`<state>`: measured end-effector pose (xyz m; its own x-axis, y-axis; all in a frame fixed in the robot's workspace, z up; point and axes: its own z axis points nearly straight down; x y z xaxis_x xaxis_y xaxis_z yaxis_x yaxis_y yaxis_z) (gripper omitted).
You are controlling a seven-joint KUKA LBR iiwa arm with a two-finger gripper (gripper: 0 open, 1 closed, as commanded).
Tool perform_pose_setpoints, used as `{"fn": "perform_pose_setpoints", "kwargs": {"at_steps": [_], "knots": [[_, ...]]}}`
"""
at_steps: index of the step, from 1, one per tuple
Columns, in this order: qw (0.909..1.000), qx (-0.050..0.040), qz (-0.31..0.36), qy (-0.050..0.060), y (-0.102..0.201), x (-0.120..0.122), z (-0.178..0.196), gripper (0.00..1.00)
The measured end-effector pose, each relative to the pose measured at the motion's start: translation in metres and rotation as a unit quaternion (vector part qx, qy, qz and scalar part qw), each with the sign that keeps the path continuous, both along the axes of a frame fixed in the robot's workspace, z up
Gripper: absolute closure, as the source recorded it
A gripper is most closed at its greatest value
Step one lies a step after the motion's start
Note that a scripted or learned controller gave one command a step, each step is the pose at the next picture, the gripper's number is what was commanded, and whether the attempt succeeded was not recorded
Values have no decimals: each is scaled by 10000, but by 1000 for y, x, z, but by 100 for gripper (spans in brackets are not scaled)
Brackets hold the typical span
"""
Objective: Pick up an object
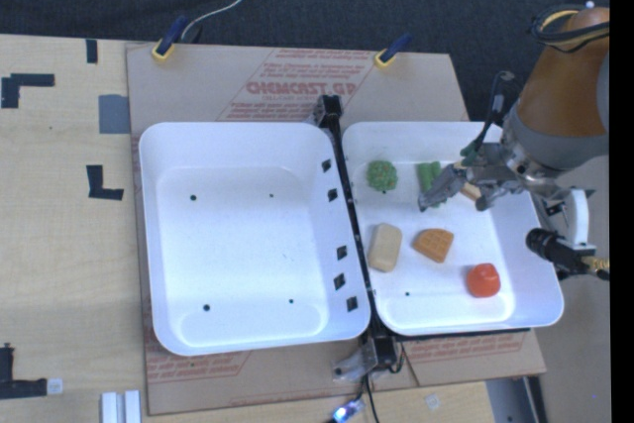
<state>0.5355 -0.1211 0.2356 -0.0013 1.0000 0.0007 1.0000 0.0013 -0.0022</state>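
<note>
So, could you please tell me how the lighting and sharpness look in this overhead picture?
Camera view: even, diffuse lighting; the white bins look bright, nearly washed out, with soft shadows along their inner walls. The red object and green object are slightly soft, and the gripper looks blurred, its detail hard to read.

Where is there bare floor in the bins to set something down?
The left white bin is bare throughout. In the right white bin, room remains along the near wall, below the beige block and orange wedge; the middle is crowded.
</note>
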Motion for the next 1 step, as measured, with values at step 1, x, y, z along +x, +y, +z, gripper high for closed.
{"fn": "perform_pose_setpoints", "kwargs": {"at_steps": [1], "knots": [[10000, -51, -65, -56, -111, -54, 104, 0]]}}
